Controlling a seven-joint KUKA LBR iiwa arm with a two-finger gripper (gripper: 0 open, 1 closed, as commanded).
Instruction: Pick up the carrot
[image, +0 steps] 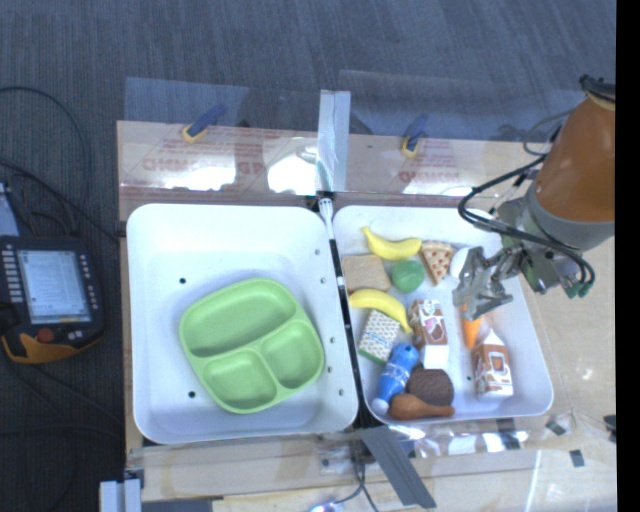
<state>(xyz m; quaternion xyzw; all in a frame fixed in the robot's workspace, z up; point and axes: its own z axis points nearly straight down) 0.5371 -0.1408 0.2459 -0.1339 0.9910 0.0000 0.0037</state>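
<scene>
The carrot (471, 330) is a small orange piece lying in the right bin (530, 390), toward its right side, just above a brown and white carton (492, 367). My gripper (484, 289) hangs directly over the carrot's upper end, its grey fingers pointing down into the bin. The carrot's top is partly hidden by the fingers. The arm with its orange band (585, 160) comes in from the upper right.
The right bin also holds two bananas (392, 244) (378, 303), a green ball (407, 275), a pizza slice (437, 262), a blue bottle (395, 372), a chicken drumstick (420, 405) and small boxes. A green divided plate (252, 343) sits in the left bin (160, 250).
</scene>
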